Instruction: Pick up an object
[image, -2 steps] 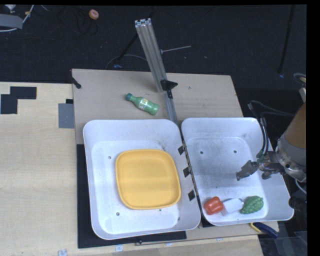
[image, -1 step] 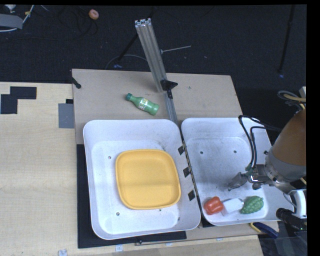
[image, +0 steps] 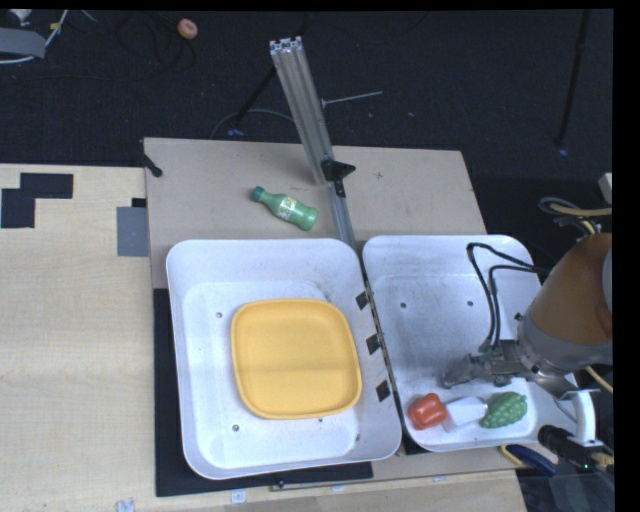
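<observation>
Bench holds a green bottle (image: 286, 208) lying behind the bins. Left bin (image: 190, 300) has a yellow plate (image: 295, 357). Right bin (image: 440, 280) has a red pepper (image: 427, 410), a white block (image: 465, 412) and a green toy (image: 504, 409) along its front edge. The gripper (image: 480, 368) sits low just above them, on the arm (image: 570, 310) reaching in from the right, holding nothing.

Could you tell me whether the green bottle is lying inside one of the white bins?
No, the green bottle lies on the bare bench behind the left bin, outside both bins.
</observation>
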